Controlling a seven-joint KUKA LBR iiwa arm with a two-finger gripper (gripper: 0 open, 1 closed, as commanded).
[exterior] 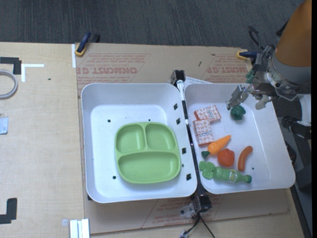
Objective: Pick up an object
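Note:
The right bin [270, 133] holds several small items: a dark green broccoli-like piece [238, 112], two red-and-white packets [207, 114] [203, 131], a carrot [219, 144], a red tomato [226, 157], a reddish sausage [244, 157] and a green bottle [225, 174] lying along the front wall. My gripper [249, 99] hangs over the bin's back right part, just above and to the right of the dark green piece. It is open with nothing between its fingers; its left finger [237, 97] is close above that piece.
The left bin [99, 133] bears a light green divided plate [147, 152]. Both bins rest on a cardboard sheet [114, 66]. A blue-and-yellow clamp [83, 42] sits at the cardboard's back left corner. Black clips [177, 76] join the bins at the centre wall.

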